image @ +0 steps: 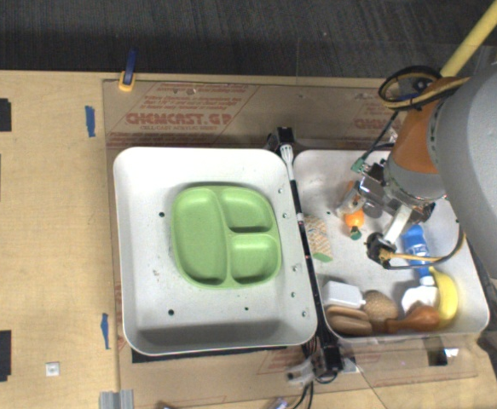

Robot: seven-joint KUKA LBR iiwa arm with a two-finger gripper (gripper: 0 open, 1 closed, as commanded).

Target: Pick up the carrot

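Gripper (361,204) sits low over the right bin (333,170), toward its far edge, and I can't tell its state. From my seat the carrot (354,221) lies right beside it, so the lift looks undone.

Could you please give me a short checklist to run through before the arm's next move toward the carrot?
1. Carrot located in the right bin: ok.
2. End effector positioned right beside the carrot: ok.
3. Carrot seen between the fingers: cannot tell.
4. Carrot lifted off the bin floor: cannot tell.
5. Banana and blue item apart from the carrot: ok.
6. Green plate in the left bin, out of the way: ok.
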